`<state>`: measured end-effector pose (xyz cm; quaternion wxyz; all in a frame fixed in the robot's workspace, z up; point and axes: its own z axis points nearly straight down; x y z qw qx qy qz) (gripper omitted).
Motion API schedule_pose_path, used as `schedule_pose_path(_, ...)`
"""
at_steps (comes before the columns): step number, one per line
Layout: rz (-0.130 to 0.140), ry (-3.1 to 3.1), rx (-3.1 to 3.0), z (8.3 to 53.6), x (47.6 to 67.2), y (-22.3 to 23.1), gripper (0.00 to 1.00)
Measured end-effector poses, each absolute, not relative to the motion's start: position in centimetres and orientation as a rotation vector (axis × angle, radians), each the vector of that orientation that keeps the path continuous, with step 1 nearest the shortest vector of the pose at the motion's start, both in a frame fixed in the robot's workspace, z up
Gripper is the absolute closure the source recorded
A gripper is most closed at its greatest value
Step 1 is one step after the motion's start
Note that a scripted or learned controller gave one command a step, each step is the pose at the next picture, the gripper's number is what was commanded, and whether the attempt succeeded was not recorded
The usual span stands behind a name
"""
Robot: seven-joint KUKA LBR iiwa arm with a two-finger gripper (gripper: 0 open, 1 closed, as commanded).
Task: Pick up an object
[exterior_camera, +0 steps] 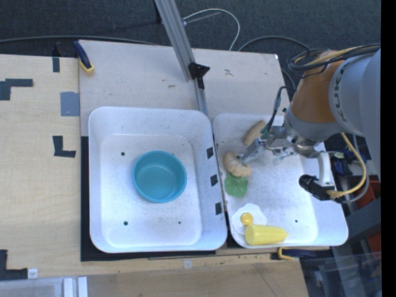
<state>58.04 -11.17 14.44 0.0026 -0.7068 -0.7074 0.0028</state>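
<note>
In the right bin (pixel 309 228) lie a tan bread-like piece (pixel 236 165), a second tan oblong piece (pixel 254 132), a green leafy item (pixel 236 185), a fried egg toy (pixel 248 218) and a yellow block (pixel 265 234). My gripper (pixel 250 153) reaches in from the right and hangs low between the two tan pieces, its tip just right of the bread-like one. I see nothing clearly held in it.
The left bin (pixel 111 228) holds a blue bowl (pixel 160 176). A slanted metal pole (pixel 179 36) with a black clamp (pixel 198 70) stands behind the bins. Cables trail beside the arm at the right. A blue-and-yellow clamp (pixel 83 56) sits at the back left.
</note>
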Motion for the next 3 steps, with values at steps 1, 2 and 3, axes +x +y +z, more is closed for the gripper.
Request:
schedule_pose_path(1,-0.025,-2.232,-2.234,10.4,58.8,-11.2,0.0)
schedule_pose_path(2,-0.03,-2.239,-2.238,11.6,59.0,-11.2,1.0)
schedule_pose_path(3,-0.002,-2.224,-2.221,16.0,58.5,-10.9,1.0)
